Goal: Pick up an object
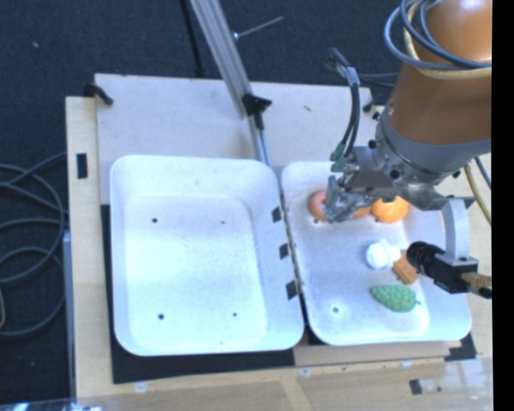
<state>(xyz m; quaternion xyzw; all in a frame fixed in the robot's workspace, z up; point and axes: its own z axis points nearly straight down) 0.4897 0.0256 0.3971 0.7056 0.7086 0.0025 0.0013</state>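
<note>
Reaching into the right bin (325, 255), the gripper (336, 205) sits low over a small orange-pink ball (318, 204) near the bin's back-left corner, and whether it is spread or pressed together cannot be told from this angle. Centre the gripper on the ball before closing, since a round object probably rolls off-centre. Lift straight up, staying apart from the orange piece (391, 210) just beside it.

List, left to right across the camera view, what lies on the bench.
Left white bin → right white bin, holding a salmon-coloured object by the gripper, then a white ball-like piece, a green leaf-shaped object, a small orange block.
</note>
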